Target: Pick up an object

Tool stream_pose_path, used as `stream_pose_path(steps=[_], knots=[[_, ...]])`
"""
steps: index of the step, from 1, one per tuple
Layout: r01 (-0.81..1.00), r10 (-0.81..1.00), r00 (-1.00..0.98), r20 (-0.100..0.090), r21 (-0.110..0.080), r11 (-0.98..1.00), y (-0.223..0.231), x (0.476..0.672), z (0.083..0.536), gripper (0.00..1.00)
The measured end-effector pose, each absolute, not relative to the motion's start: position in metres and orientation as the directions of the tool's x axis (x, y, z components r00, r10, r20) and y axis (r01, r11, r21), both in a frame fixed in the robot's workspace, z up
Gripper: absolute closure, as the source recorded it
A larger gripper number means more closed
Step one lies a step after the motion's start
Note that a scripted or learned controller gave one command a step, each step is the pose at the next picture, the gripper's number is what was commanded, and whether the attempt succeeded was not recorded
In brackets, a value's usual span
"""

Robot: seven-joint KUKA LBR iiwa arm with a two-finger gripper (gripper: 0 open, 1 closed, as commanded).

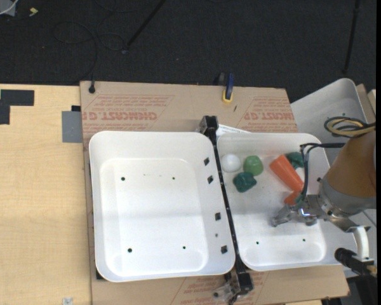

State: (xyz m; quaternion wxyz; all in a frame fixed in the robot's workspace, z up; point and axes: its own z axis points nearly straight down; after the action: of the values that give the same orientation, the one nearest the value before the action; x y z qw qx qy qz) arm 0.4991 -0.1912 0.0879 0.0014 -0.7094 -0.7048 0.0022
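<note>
**Gripper low in the right bin, beside the orange piece**

The gripper (291, 213) sits down inside the right bin (286, 256), its metal fingers pointing toward the view's left over the bin floor. Whether those fingers are apart or together cannot be told at this size and angle, and nothing can be seen clamped between them. Just above the fingertips lies the lower end of an orange carrot-shaped object (286, 171), stretched at a slant toward the bin's upper right; contact between the two cannot be judged.

Behind the gripper the wrist widens into the arm (350, 173), grey with an orange band, which comes in from the view's right edge and bends down over the bin's right side. A black cable (308, 150) loops from the arm toward the bin's back wall.

Further left in the same bin, well apart from the gripper, a white ball (230, 163), a light green object (253, 165) and a dark green object (244, 182) are clustered near the divider. The left bin (101, 202) lies alongside, the two rims touching.
</note>
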Motion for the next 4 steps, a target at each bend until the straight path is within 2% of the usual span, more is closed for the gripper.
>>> stream_pose_path(steps=[1,2,3,4], knots=[[1.0,1.0,-0.001,-0.003,0.006,0.001,-0.202,0.551,0.146,0.0],[1.0,1.0,0.002,0.001,-0.001,-0.002,-0.213,0.523,0.087,0.0],[1.0,1.0,0.005,0.002,-0.002,-0.005,-0.214,0.523,0.098,1.0],[1.0,1.0,-0.004,0.001,0.0,0.004,-0.146,0.534,0.088,1.0]])
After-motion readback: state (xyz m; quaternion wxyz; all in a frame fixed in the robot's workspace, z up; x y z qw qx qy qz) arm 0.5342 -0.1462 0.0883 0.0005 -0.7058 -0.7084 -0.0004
